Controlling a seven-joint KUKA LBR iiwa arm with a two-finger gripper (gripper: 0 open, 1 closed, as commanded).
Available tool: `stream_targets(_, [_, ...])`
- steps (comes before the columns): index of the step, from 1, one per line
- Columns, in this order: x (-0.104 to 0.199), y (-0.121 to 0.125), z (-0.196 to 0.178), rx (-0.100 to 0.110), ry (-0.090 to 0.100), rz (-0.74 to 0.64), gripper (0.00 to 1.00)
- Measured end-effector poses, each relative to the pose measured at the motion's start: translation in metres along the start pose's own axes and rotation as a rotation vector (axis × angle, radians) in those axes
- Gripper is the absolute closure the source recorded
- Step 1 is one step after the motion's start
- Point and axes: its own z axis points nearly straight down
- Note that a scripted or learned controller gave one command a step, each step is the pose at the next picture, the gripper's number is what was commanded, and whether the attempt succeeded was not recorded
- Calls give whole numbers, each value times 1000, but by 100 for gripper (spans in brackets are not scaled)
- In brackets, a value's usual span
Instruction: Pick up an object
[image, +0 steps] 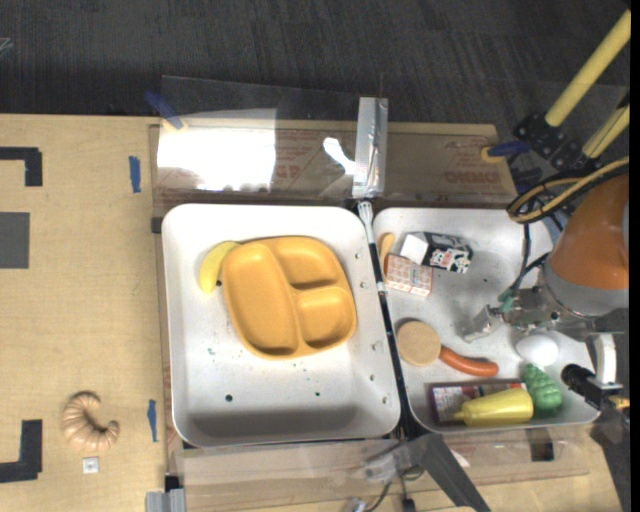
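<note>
Two white bins (190, 240) sit side by side on the bench (80, 300). Right one holds a carrot (468, 363), a round cookie (419, 342), a white egg (541, 350) and small boxes (409, 275). Just above the carrot hangs the tool (487, 320); whether it is apart or together, I cannot tell. Left bin holds an orange tray (288, 295).

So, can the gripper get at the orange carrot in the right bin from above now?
Probably yes: the carrot lies uncovered on the bin floor, and the gripper hangs just above-right of it.

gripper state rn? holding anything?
Gripper: over the right bin, above the carrot; open or closed cannot be told, nothing visibly held.
</note>
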Motion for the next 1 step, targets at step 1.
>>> stream_targets(1, [5,28,0,-5,-3,-402,0])
